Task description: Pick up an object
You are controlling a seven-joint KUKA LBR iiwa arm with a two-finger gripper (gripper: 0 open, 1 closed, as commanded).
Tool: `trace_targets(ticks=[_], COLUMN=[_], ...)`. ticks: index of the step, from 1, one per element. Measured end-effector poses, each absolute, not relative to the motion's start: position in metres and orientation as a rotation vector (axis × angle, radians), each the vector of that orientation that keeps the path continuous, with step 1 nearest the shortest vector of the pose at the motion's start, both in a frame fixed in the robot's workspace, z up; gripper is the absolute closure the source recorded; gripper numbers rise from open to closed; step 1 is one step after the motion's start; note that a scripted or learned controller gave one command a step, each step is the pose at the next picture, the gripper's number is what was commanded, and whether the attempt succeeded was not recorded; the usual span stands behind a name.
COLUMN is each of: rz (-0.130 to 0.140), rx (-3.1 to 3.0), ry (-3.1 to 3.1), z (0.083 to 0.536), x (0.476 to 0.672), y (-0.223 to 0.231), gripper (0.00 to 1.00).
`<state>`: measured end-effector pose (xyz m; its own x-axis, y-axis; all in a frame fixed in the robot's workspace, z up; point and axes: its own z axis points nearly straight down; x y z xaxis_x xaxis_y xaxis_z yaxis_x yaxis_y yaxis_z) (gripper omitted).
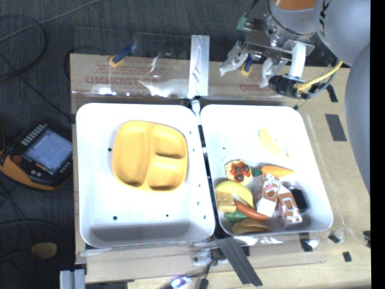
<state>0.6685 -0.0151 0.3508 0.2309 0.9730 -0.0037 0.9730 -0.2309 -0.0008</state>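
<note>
My gripper (248, 65) hangs above the far edge of the right bin (313, 155), its two pale fingers spread apart with nothing between them. Well below it, at the near end of that bin, lies a heap of toy food: a small pizza piece (239, 170), an orange carrot (277, 170), a yellow wedge (231, 192), a red chilli (249, 211), and two little cartons (278, 202). A pale yellow banana slice (269, 139) lies alone in the middle of the bin.
The left bin (96, 215) holds a yellow divided plate (149, 154). A metal divider (198, 65) and clear plastic sheet (150, 71) lie behind the bins. A handheld pendant (39, 155) rests on the floor at left.
</note>
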Motion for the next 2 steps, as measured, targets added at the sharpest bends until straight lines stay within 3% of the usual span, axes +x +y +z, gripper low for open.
trace_targets(ticks=[1,2], rz=[-0.007,-0.001], rx=[2.532,2.337], ry=[1.863,2.104], z=[0.211,0.109], x=[0.609,0.566], y=[-0.051,-0.100], gripper=[0.00,0.00])
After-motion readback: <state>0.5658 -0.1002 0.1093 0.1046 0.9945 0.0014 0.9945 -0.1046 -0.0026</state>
